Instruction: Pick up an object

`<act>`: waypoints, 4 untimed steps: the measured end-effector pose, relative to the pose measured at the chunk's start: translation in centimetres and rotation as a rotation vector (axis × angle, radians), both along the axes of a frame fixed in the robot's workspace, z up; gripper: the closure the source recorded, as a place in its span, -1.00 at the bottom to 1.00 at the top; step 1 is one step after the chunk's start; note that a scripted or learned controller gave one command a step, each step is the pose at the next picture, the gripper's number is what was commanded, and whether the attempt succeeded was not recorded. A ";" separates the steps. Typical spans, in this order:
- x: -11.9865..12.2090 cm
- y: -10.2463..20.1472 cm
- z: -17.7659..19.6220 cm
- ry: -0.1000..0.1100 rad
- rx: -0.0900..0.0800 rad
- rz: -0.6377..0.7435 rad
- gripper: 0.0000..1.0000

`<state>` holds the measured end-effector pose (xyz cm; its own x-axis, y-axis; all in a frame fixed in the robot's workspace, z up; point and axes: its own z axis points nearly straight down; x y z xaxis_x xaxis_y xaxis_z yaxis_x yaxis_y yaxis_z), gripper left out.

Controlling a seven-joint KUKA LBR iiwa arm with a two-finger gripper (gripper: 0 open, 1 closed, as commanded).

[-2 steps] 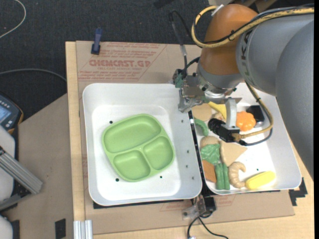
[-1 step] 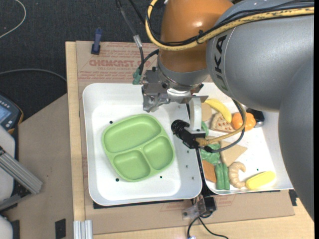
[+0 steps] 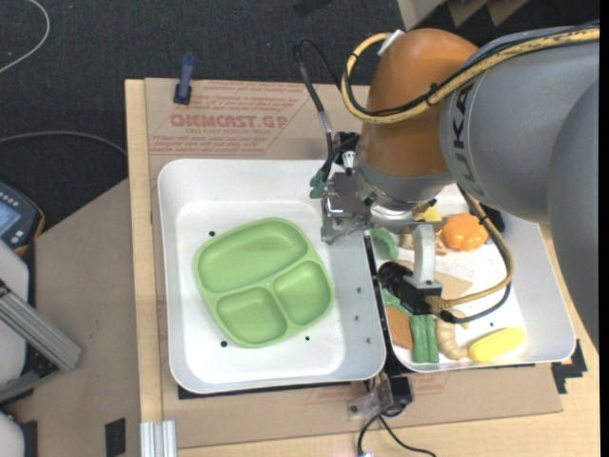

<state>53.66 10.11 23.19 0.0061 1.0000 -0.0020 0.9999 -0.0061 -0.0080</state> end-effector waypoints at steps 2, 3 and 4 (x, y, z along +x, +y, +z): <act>7.4 2.0 9.6 -0.030 0.006 0.010 1.00; 4.7 5.7 3.9 0.000 0.002 0.010 1.00; 6.0 12.7 -12.4 -0.002 0.002 0.012 1.00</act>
